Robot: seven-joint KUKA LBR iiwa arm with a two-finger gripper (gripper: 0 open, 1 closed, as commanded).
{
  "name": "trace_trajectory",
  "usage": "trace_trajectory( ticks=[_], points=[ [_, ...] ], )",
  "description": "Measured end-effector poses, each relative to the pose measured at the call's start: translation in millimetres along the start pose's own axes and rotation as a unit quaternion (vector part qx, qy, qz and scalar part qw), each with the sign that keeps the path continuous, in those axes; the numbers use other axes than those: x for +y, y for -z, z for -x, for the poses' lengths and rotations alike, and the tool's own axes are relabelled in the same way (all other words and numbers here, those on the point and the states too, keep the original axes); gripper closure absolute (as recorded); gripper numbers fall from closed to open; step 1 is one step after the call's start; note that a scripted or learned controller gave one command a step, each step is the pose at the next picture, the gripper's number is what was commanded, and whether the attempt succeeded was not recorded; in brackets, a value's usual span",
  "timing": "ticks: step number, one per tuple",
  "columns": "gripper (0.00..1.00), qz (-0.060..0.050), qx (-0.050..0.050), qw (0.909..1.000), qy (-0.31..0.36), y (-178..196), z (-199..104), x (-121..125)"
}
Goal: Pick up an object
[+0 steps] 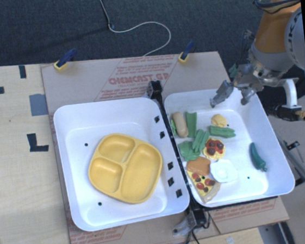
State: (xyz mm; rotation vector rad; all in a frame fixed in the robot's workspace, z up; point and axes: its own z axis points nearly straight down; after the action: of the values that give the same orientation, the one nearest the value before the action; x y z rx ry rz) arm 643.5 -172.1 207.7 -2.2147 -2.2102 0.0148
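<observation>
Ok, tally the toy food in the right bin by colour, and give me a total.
Green: 5, the pod by the roll, the bean, two pieces in the middle, the one lying apart
Tan or brown: 2
Yellow: 1
White: 1
Red-topped pizza pieces: 2
Total: 11

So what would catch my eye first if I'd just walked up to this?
Probably the yellow divided plate, lying alone in the left bin. Next, the jumble of toy food in the right bin: pizza slices, green pieces, a bun. Above that bin's far edge hangs the grey and orange arm's claw, fingers spread, holding nothing.
</observation>
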Motion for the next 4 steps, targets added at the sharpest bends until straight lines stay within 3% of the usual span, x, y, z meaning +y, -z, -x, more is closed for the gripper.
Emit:
trace_trajectory(
  ticks=[1, 3, 4],
  points=[
    [0.00, 0.007, -0.001, 1.0000, 0.002, 9.0, -0.3, 2.9],
    [0.00, 0.004, -0.001, 1.0000, 0.002, -114.7, 1.2, -2.4],
    [0.00, 0.008, -0.003, 1.0000, 0.002, -122.2, 0.7, -1.6]
  ],
)
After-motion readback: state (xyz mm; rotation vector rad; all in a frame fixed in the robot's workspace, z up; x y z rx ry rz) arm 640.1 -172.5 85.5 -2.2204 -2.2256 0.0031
